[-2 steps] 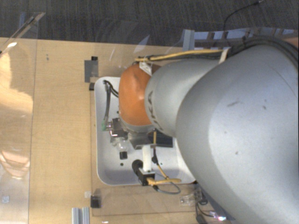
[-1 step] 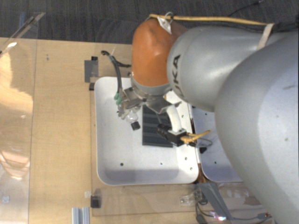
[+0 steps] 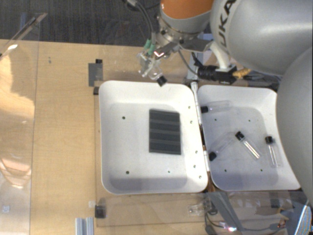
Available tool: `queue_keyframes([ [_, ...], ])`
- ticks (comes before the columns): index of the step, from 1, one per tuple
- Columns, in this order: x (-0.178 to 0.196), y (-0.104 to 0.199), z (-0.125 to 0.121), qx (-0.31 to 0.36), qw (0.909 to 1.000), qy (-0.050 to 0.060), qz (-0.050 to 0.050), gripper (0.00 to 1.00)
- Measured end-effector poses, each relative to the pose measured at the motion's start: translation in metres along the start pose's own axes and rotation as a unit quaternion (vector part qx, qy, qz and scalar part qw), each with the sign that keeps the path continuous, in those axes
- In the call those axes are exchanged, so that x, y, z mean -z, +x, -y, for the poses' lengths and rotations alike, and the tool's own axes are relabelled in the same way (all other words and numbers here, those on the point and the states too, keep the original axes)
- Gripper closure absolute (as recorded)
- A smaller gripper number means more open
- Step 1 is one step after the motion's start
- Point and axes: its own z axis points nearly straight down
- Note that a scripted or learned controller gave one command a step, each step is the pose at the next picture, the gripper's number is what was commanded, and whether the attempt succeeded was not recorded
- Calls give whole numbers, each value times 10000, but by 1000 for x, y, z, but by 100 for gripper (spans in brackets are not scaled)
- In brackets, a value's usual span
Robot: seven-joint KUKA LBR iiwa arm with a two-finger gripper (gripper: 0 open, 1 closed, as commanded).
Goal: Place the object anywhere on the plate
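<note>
While my claw (image 3: 152, 65) hangs over the left bin's (image 3: 110, 131) far rim, it grips a clear vial (image 3: 155, 75).

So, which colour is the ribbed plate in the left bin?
Dark grey plate, clearest in the camera view.

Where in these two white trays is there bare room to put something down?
The left bin has bare floor all round the dark ridged plate, widest on its left side. The right bin is crowded: clear tubes lie scattered there, with the arm overhanging it.
</note>
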Motion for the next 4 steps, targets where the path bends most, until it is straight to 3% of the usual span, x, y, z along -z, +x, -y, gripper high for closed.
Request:
queue_keyframes([
  [1, -78, 36, -1, -2113, 9774, 47, -14, 100],
  [2, -78, 35, -1, -2110, 9775, 44, -12, 0],
  [3, -66, 36, -3, -2086, 9780, 15, -8, 100],
  [4, -127, 17, -43, 1388, 9903, 15, -20, 100],
])
